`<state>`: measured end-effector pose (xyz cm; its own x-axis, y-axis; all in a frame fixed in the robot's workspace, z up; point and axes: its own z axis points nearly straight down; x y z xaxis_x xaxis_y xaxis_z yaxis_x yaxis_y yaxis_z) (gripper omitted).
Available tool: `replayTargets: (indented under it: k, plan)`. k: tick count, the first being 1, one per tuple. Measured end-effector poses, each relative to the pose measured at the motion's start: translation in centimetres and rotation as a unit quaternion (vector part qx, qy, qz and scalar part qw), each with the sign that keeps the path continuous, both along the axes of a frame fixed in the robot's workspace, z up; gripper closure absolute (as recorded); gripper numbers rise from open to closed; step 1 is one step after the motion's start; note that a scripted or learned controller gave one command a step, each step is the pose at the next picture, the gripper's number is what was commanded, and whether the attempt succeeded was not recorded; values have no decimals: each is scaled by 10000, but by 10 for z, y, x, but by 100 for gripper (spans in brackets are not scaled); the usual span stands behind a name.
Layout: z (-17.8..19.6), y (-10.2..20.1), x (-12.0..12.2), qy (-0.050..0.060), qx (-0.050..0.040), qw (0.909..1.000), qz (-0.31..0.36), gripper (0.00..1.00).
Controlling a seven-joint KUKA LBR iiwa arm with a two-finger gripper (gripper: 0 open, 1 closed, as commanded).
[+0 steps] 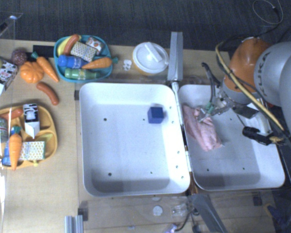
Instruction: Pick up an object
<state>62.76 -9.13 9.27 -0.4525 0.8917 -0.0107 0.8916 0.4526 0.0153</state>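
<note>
Bench: light wood top [63, 178], seen from above.
Middle: two white bins side by side, left bin [131, 186] and right bin [237, 181], touching.
Top left: blue bowl [63, 74] of toy food; a white lid [151, 57] near it.
Left edge: yellow plate [51, 130] of toy food.
Loose toys: orange pumpkin [30, 72], carrot [49, 69], red sausage [48, 93].

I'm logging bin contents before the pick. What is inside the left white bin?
One blue cube lies on the left bin's floor, toward its far right side. Small dark dots mark the floor. Nothing covers it.
</note>
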Motion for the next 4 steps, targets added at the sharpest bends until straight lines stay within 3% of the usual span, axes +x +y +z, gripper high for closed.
replayTargets:
  k: [2,3,4]
  plan:
    - [0,0,0,0,0,10000,0,0]
    - [119,-53,27,52,3,9999,136,0]
    - [8,-4,44,20,0,9999,159,0]
